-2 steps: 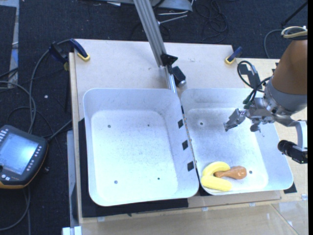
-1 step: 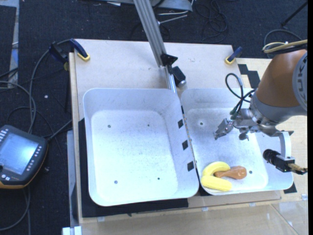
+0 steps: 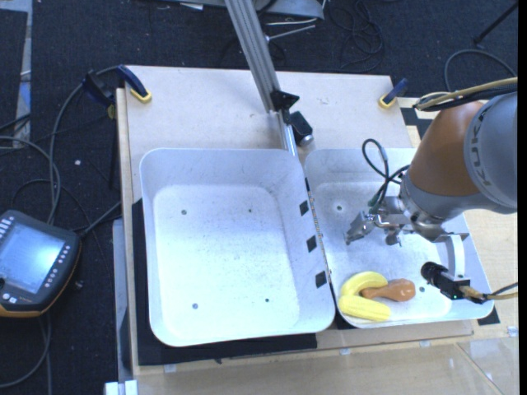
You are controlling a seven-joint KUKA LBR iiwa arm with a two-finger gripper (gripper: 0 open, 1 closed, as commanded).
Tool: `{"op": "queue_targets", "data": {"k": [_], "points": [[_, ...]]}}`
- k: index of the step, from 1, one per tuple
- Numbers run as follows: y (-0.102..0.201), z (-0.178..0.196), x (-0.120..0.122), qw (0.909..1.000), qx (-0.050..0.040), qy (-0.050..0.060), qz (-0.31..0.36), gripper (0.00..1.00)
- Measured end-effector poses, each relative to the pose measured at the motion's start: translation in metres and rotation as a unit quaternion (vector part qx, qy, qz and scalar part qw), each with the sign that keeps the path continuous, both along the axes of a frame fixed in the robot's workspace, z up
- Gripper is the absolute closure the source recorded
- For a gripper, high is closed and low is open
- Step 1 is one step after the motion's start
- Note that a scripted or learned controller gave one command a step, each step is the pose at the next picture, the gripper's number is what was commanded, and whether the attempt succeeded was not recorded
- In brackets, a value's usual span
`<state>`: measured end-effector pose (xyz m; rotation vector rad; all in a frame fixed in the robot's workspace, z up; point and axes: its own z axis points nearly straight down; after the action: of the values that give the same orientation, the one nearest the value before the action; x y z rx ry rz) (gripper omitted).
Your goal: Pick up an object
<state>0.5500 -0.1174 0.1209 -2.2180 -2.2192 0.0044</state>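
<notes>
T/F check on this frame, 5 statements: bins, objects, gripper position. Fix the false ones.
1. The yellow object lies in the right bin. True.
2. The orange-brown object sits in the left bin. False: it lies in the right bin, touching the yellow object.
3. The gripper hangs over the right bin. True.
4. The gripper holds the yellow object. False: that object lies on the bin floor, apart from the gripper.
5. A handheld pendant lies on the floor left of the bench. True.
</notes>
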Motion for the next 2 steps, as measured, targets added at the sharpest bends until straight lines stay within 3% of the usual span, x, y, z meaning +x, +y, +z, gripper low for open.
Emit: {"op": "queue_targets", "data": {"k": [1,2], "points": [[0.000,-0.027,-0.001,1.0000,-0.0003,-0.001,0.000,0.00],[0.000,-0.015,0.000,1.0000,-0.0005,-0.003,0.000,1.00]]}}
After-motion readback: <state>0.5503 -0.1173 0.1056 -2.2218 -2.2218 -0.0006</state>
